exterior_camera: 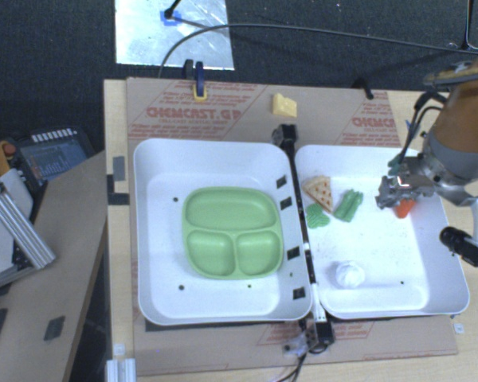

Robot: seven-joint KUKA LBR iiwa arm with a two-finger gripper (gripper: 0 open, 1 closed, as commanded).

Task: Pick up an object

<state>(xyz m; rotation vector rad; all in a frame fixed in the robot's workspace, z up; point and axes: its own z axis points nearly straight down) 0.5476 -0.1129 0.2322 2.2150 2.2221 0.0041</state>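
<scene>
— Two bins (155, 237), side by side?
— Yes. Orange object (405, 208) in right bin's far corner, directly under gripper (392, 191).
— Gripped?
— Cannot tell; fingers' state unclear.

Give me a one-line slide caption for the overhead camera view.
Grey arm's gripper poised over a small orange-red object in the right white bin, beside toy food pieces; a green divided plate fills the left.

Divided plate (231, 231) in left bin (155, 213); toy food (332, 200) in right bin (430, 285).
</scene>
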